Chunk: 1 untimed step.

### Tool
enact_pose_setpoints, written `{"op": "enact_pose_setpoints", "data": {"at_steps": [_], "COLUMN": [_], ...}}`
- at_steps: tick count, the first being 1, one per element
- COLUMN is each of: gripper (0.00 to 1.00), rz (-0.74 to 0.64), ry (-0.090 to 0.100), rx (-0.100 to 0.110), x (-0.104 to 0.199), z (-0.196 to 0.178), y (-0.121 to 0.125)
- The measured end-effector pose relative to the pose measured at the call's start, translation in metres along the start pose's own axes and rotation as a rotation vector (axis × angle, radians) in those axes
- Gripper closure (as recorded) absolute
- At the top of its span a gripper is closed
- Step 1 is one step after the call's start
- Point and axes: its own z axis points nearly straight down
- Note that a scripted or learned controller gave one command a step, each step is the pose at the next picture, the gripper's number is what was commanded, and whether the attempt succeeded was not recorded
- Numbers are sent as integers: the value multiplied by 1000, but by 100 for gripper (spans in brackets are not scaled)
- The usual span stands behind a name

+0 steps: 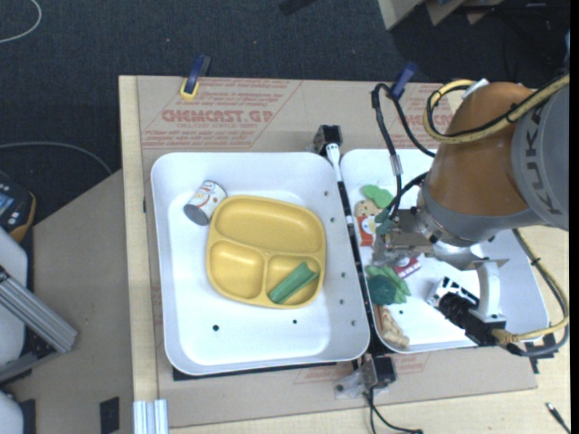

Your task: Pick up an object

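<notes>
Your gripper hangs over the right bin, directly above the pile of small toys along that bin's left side. You cannot tell its state. The nearest toy lies just below, so go straight down.

A brown cardboard sheet printed with red lettering covers the bench top. A blue-and-yellow clamp grips the far edge of the cardboard sheet, left of its middle, and a second blue clamp grips the same edge farther right. Beyond the cardboard sheet's far edge lies dark carpet.
</notes>
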Motion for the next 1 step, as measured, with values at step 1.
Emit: {"op": "enact_pose_setpoints", "data": {"at_steps": [1], "gripper": [100], "rz": [1], "ry": [-3], "rx": [-9], "x": [-2], "z": [-18], "y": [3]}}
